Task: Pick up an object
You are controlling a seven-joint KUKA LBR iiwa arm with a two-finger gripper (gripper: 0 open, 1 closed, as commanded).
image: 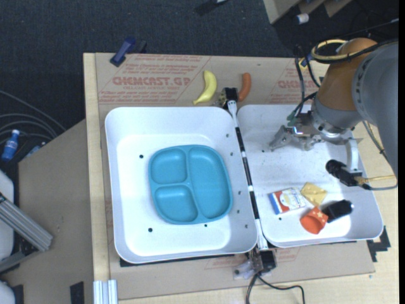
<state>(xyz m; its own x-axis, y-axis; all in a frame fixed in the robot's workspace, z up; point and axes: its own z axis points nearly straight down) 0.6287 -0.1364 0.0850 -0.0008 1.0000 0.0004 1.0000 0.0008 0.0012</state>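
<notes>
Gripper [286, 136] sits low over the far part of the right bin [266, 223], its 2 thin fingers [276, 141] splayed apart toward the left with nothing between them; tips look close to the bin floor, contact not clear. Arm [354, 87] comes in from the right, orange band above the wrist, cables looped over it. Loose objects lie well apart from the gripper, clustered in the near part of the same bin: a small red, white and blue carton [286, 201], a pale yellow wedge [314, 192] just right of it, an orange-red piece [313, 221] nearer still, and a black piece [338, 209] touching or just beside the orange one. Another black part [340, 170] hangs by the bin's right side, seemingly attached to the arm's gear; can't tell more. Left bin [120, 170] holds 1 blue divided tray [189, 183] with 3 compartments, roughly centred. On the bench [152, 78] beyond the bins: a banana [207, 87], an orange-brown sausage shape [244, 86] to its right, and a blue object [123, 52] at the far left edge.
</notes>
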